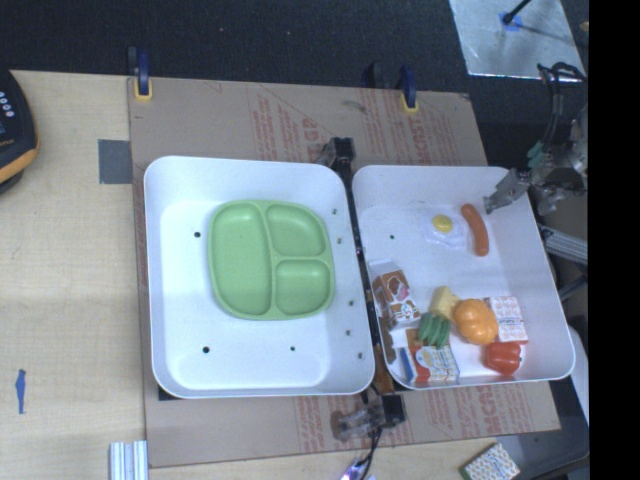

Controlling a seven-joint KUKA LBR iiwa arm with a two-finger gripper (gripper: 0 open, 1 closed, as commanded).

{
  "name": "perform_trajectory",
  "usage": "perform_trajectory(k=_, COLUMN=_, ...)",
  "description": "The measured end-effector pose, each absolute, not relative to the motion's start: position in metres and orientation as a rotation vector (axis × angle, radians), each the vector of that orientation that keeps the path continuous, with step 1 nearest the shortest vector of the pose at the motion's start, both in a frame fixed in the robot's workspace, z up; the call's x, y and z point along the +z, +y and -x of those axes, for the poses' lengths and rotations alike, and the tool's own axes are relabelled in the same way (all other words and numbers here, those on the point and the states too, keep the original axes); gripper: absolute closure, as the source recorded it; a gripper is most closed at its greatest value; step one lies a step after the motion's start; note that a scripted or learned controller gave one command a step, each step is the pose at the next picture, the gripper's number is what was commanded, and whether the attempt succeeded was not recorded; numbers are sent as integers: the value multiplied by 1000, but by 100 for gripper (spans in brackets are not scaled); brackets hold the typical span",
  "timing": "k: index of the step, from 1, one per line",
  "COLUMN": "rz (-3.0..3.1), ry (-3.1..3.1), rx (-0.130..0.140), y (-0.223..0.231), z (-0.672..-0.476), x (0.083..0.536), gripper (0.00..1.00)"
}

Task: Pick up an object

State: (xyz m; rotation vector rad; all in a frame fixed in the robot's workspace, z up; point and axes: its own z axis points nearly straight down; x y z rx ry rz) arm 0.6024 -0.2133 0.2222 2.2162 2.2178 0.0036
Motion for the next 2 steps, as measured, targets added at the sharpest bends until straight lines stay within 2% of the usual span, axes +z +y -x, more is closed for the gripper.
perform_trajectory(k=1, rz=-2216, ry=2236, rx=-7, y=-210, z=-632, x=86, gripper=0)
perform_trajectory(k=2, rz=-2215, ry=2227, rx=-1, y=-201, z=-657, x=93, gripper=0)
